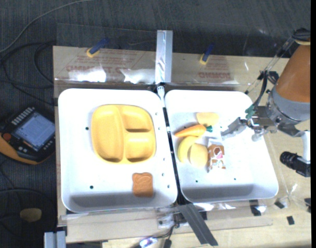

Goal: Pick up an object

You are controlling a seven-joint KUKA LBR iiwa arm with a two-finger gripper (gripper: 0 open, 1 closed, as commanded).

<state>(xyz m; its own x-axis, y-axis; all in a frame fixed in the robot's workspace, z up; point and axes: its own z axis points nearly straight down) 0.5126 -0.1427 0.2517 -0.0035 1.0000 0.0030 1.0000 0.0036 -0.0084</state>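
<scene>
While I reach in from the right, my tool (pixel 231 128) sits over the right bin (pixel 251 185), its tip pointing left toward the cluster of items there. I cannot tell from this angle how the tool stands, and nothing is visibly in it.

Right bin contents, all bunched in the left half:
- orange carrot-shaped piece (pixel 190 131), lying roughly level, near the divider
- pale yellow piece (pixel 207 118) just above it, touching or nearly so
- small green bit (pixel 210 129) at the carrot's right end, just beside my tool tip
- two yellow rounded pieces (pixel 193 152) below the carrot, pressed together
- small printed packet (pixel 216 157) with red and white markings, touching their right side

My tool tip is near the cluster but apart from the packet and the yellow pieces.

Left bin (pixel 75 180):
- yellow compartment tray (pixel 123 133), centre, sitting flat
- brown toast-like piece (pixel 143 184) below it, near the front wall, apart from the tray

Off the tabletop (pixel 62 56), on the dark floor to the left, a handheld pendant (pixel 25 134) with a screen lies there.
</scene>
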